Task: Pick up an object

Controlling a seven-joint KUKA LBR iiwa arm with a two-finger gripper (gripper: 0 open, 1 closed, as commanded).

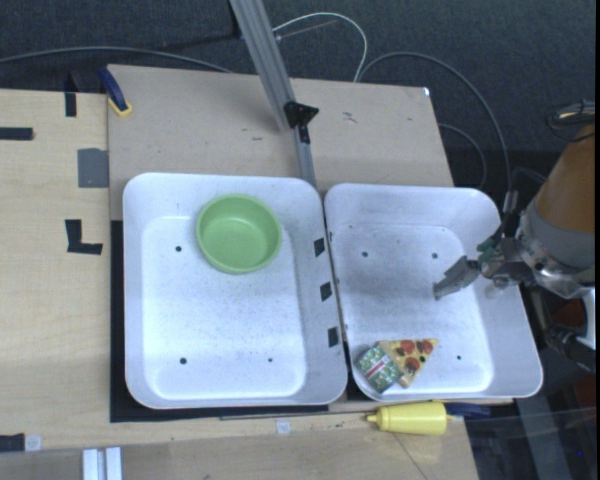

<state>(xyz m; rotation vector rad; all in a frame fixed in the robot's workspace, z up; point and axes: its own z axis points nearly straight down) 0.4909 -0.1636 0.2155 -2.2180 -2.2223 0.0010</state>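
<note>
The arm (565, 213) enters at the scene's right edge as a rounded, bulky body. Its upper section is orange, and below that sits a grey collar with a paler, light-toned ring at the wrist. From the wrist a cluster of dark grey and metallic parts extends leftward, ending in a slim grey gripper (450, 284). Dark cables run beside the arm's far side.

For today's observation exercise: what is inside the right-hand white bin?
The right bin holds a pizza-slice toy and a small green-and-red packet near its front-left corner. The gripper reaches over its right side. Whatever lies beneath those items is hidden.
</note>
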